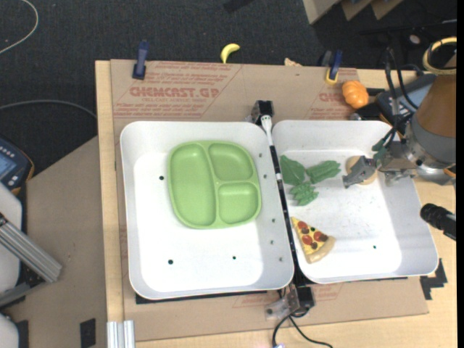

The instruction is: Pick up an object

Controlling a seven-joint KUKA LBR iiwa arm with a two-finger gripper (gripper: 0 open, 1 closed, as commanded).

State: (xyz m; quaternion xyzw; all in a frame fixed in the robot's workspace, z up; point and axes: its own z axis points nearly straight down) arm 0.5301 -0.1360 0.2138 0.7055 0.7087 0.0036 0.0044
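My gripper (357, 172) reaches into the right bin (377, 256) from the right and hangs low over its upper right part. A small tan object (365, 170) lies right at the gripper tip, partly hidden by it; I cannot tell whether it is held. A green leafy toy (304, 176) lies to the gripper's left, near the wall between the bins. A toy pizza slice (313, 239) lies near the front left of the right bin. The left bin (145, 216) holds a green divided plate (214, 183).
An orange toy (354, 93) and a yellow banana (230, 51) lie outside the bins at the back of the bench. Blue clamps (140, 60) grip the cardboard's far edge. A black part (439, 219) juts in over the right bin's right rim.
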